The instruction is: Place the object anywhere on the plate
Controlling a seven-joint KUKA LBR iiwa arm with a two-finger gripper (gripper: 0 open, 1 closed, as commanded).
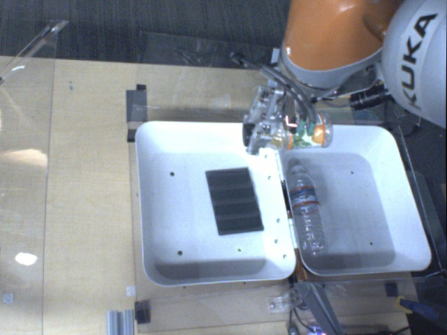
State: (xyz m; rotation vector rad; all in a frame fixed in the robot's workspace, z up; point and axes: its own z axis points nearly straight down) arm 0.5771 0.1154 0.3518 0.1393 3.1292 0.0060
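The grey arm with its glossy orange band leans in from the right, and its metal two-finger gripper hangs over the far end of the seam between the two shallow white bins. Right beside it sits a small clear jar-like container with green and orange contents, up at the gripper's level over the far rim of the right bin. It looks carried, but the clutter of metal and glare there is too thick to see fingers on either side of it, so whether the gripper is clasping it or simply next to it I cannot tell.

The target, a flat dark rectangular ribbed plate, lies in the middle of the left bin, well apart from the gripper. A clear plastic water bottle lies on its side along the near-left wall of the right bin.

To do this step well: travel left and toward the camera, stay high enough to clear the shared bin wall, centre over the plate, descend low, then let go so the container doesn't roll off.

Readable writing: "KUKA" in black capitals on the arm's grey casing. The bottle's label is too blurred to read.
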